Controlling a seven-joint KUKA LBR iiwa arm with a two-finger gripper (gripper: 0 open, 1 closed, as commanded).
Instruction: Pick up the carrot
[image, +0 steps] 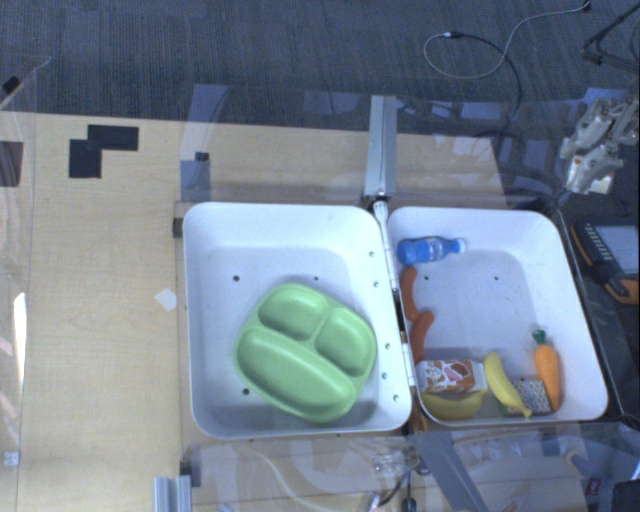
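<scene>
The plate (305, 352) lies in the left bin (210, 300). In the right bin (560, 260), the bottle (428, 249) sits at the back-left corner, the carrot (546, 368) by the right wall, the banana (505, 384) just left of it.

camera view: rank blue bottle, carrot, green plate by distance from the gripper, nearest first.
From the gripper, at the view's upper right:
1. Blue bottle, top left of the right bin.
2. Carrot, by that bin's lower right wall.
3. Green plate, in the left bin.
</scene>
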